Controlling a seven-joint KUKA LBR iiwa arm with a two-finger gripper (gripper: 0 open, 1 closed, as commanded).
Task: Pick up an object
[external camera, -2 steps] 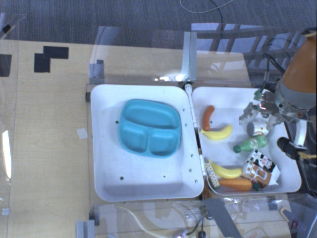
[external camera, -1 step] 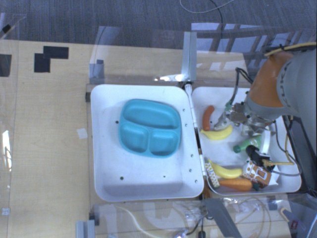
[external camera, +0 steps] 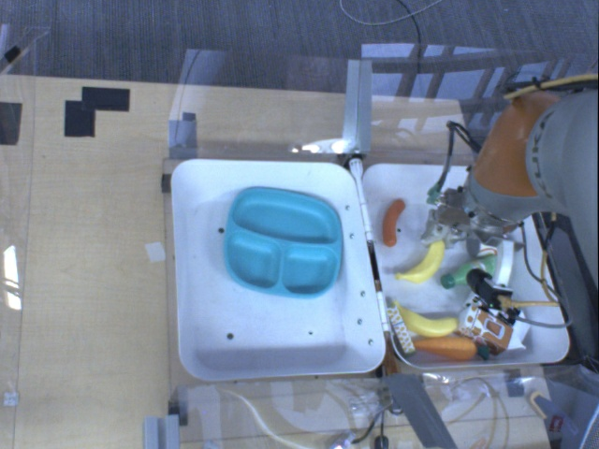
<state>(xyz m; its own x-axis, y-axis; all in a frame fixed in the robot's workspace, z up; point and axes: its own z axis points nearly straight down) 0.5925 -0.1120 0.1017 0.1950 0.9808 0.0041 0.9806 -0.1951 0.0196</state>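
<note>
Camera view, banana (external camera: 423, 264) beside gripper (external camera: 447, 229), carrot (external camera: 445, 348)

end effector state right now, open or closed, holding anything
End effector: over the right bin, just above the upper banana; open or closed cannot be told.

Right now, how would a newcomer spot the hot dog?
Start at the right bin, the crowded one the arm reaches into. The hot dog lies alone near its upper left corner, beside the divider. It is short and red-orange, unlike the yellow bananas below it.
</note>
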